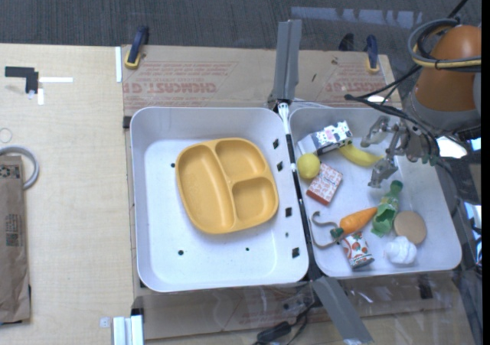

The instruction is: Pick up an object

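My gripper (380,175) hangs over the right bin (448,213), its fingers pointing down toward the bin floor, with nothing visibly between them. A banana (358,155) lies just left of it. A green bottle (389,206) lies below the fingertips. An orange carrot (357,220), a tan round disc (410,226), a white crumpled item (401,250), a small red-and-white can (357,251), a red box (325,183), a lemon (308,165) and a small printed carton (333,137) are spread through the bin.
The left bin (153,206) holds a yellow divided plate (227,184). A metal divider (288,68) runs between the bins at the back. Cardboard (199,76) lies behind them. A brown paper bag (11,229) sits at the far left.
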{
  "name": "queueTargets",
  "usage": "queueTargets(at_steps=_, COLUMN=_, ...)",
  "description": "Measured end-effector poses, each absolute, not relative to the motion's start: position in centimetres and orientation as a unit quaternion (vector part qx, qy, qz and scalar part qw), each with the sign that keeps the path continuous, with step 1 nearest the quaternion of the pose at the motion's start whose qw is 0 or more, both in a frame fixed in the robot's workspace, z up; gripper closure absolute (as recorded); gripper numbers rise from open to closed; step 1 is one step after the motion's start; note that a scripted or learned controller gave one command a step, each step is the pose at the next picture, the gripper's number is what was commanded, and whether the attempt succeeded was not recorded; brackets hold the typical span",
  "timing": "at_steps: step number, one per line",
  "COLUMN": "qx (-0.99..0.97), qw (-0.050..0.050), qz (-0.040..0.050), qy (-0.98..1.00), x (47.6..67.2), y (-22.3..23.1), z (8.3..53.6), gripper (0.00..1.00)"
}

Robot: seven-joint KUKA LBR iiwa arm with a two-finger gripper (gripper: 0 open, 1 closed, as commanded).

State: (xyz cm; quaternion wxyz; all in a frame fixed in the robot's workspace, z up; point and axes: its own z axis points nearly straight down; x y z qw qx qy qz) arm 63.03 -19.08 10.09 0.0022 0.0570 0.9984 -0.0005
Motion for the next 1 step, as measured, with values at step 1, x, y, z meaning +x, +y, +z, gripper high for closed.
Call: queueTargets(at_steps=1, qx=0.058, qw=0.006, qz=-0.0006, qy=0.998, x=63.23, y=-19.09, z=11.21, gripper=1.00)
